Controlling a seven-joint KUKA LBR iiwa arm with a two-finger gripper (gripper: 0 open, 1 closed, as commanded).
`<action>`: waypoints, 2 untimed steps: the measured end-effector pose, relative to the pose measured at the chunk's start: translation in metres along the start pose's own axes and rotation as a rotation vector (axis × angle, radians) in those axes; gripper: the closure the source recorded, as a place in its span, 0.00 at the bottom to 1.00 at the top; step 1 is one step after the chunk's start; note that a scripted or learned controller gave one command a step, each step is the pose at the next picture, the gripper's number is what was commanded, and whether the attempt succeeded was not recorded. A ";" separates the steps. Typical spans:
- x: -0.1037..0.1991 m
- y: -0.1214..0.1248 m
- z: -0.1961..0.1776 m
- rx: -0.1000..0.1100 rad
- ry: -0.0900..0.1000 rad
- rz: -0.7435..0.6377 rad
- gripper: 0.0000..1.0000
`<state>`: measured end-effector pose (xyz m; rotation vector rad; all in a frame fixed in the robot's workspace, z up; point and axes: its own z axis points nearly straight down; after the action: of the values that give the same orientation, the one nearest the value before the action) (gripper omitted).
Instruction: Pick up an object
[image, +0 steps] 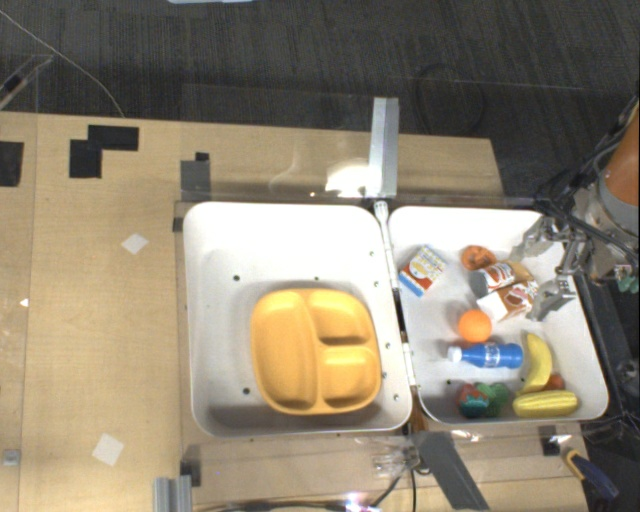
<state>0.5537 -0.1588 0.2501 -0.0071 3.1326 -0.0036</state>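
Note:
The right bin (440, 225) holds several small items: a white and blue carton (425, 268), an orange-brown piece (478, 257), brown and white packets (505, 285), an orange ball (475, 326), a blue bottle (490, 354), a banana (538, 358), a yellow vegetable (545, 403) and a red and green toy (478, 398). My gripper (547, 268) hangs over the bin's right side, just right of the packets. Its fingers are spread open and nothing sits between them.
The left bin (215, 260) holds a yellow divided plate (315, 350). A metal post (385, 150) stands behind the wall between the two bins. The wooden bench (90, 330) stretches to the left.

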 end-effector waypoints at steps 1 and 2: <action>-0.084 -0.016 0.047 -0.002 0.002 0.133 0.00; -0.106 -0.004 0.153 0.001 0.007 0.578 0.00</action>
<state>0.6612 -0.1629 0.0982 0.8884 3.0112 -0.0012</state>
